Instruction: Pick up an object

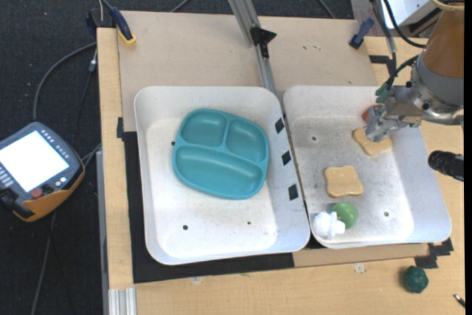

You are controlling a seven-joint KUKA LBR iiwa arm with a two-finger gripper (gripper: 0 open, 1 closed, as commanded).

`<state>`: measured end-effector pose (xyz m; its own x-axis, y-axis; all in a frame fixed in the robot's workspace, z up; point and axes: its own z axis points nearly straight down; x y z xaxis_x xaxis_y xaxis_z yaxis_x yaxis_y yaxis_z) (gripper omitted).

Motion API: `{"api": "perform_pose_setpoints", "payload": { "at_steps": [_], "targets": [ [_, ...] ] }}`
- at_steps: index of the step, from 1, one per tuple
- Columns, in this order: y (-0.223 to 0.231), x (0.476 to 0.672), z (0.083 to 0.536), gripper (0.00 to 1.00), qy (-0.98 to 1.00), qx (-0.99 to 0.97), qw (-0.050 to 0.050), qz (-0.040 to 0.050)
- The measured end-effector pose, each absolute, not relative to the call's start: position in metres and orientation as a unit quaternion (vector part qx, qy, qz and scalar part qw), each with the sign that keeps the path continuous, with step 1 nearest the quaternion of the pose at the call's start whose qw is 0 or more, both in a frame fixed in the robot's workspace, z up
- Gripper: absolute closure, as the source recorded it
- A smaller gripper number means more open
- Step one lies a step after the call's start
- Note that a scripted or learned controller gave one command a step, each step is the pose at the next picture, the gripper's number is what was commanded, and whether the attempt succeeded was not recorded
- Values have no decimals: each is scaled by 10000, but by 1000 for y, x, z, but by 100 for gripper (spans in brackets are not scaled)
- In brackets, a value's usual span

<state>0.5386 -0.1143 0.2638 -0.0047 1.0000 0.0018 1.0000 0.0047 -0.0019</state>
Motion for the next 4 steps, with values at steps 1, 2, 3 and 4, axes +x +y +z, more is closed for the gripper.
{"api": "perform_pose_setpoints", "payload": {
  "at_steps": [1, 2, 3, 4],
  "targets": [
    [-63, 550, 246, 100, -7092, -7050, 20, 3],
    [-1, 557, 247, 100, -7099, -7043, 9, -10],
    [47, 571, 230, 100, -7089, -7053, 2, -4],
    [92, 578, 234, 100, -7090, -7052, -1, -13]
  ]
}}
